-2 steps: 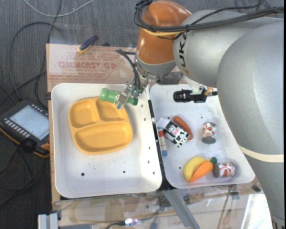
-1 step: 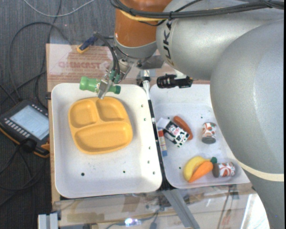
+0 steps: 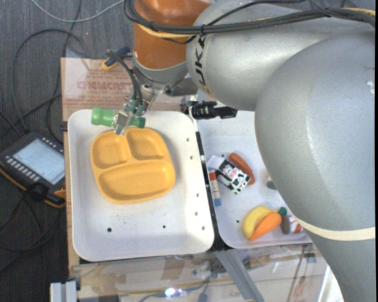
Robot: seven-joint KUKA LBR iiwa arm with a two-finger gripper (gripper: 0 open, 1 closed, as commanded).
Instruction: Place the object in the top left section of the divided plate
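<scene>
A yellow divided plate (image 3: 133, 166) lies in the left white bin (image 3: 145, 231), with two small sections at its far side and one long section at its near side. Just beyond the plate's far rim, above the top left section, hangs a green object (image 3: 103, 116) lying crosswise. My gripper (image 3: 127, 117) reaches down from the orange band and is shut on the green object, whose ends stick out on both sides of the fingers. The object sits over the bin floor at the plate's back edge.
The right bin (image 3: 239, 137) holds a banana (image 3: 254, 219), a carrot (image 3: 267, 226), a red sausage (image 3: 242, 163), a black-and-white item (image 3: 232, 175) and a pen (image 3: 214, 186). A teach pendant (image 3: 35, 162) lies left of the bench. The grey arm covers the right side.
</scene>
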